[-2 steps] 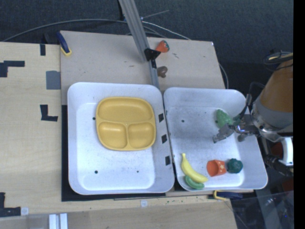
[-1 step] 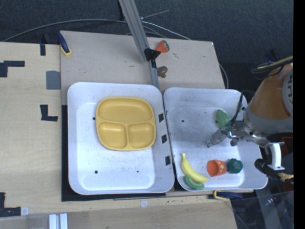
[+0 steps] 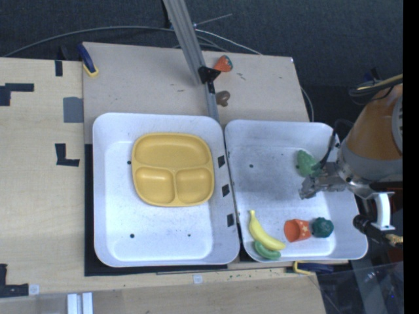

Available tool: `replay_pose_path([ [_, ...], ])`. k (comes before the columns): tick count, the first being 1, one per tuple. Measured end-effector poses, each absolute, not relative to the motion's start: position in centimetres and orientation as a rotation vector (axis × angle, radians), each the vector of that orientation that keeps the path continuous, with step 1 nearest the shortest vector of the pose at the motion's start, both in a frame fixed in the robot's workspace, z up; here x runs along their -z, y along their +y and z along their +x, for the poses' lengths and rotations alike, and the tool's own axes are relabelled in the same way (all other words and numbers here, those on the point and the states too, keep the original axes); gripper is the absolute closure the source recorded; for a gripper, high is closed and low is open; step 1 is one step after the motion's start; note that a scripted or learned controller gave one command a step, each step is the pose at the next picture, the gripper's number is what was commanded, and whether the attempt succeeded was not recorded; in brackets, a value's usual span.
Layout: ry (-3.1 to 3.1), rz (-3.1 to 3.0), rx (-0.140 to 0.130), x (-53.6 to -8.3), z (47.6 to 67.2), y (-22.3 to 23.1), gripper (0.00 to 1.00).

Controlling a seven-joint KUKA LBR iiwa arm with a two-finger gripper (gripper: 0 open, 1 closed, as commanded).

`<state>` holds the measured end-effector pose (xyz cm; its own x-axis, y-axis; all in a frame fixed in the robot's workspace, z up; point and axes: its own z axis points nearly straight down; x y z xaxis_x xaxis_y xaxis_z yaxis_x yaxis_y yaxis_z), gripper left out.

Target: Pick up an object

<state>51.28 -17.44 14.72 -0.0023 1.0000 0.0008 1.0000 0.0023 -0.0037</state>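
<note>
Hand (image 3: pixel 309 190) hung right beside a green lumpy toy (image 3: pixel 304 161) in the right white bin (image 3: pixel 275 136); couldn't tell its grip.

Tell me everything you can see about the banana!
The banana is small, yellow and smooth, likely a plastic toy. It curves from a thin tip at the top down to a fatter end at lower right. It lies flat on the floor of the right bin, near the front left corner. Its lower end rests against a green thing beside it. An orange cup lies close on its right, not touching. The end effector is well away from it.
</note>
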Motion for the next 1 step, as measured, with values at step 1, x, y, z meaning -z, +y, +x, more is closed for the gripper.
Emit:
replay_pose_path([
  [1, -2.224, -2.222, 0.002, -19.36, 50.51, -17.33, 1.0],
])
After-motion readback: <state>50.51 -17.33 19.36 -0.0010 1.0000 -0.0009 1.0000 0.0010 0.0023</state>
